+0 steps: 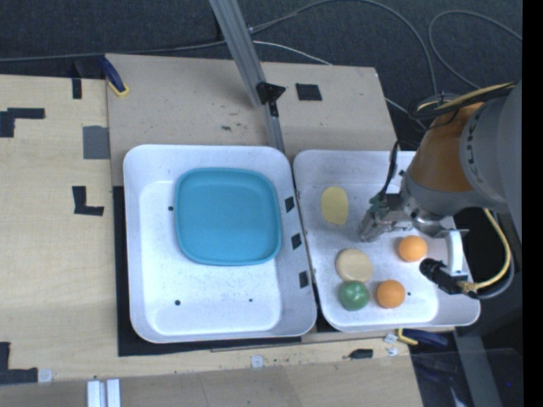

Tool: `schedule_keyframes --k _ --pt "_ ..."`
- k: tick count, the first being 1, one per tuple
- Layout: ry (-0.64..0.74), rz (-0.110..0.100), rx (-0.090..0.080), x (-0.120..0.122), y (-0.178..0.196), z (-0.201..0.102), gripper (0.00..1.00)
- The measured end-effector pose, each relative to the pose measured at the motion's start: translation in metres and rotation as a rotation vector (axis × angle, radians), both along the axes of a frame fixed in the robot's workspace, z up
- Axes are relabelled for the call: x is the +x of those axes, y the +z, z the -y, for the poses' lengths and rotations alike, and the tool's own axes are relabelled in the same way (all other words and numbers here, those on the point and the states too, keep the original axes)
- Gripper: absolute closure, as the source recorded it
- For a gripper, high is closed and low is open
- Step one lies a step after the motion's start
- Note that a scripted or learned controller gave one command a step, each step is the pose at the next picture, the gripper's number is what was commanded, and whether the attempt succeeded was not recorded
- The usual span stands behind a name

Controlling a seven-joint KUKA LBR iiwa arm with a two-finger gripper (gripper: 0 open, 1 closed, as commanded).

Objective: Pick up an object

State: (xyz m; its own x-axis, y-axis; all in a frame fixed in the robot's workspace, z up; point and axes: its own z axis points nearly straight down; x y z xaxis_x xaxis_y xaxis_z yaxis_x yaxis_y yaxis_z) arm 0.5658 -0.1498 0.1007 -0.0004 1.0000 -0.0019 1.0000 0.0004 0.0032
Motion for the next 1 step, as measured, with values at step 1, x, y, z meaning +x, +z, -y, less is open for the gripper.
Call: schedule_keyframes --k 1 --pt "0.001 0.000 0.001 0.0096 0.0479 -0.0035 1.00"
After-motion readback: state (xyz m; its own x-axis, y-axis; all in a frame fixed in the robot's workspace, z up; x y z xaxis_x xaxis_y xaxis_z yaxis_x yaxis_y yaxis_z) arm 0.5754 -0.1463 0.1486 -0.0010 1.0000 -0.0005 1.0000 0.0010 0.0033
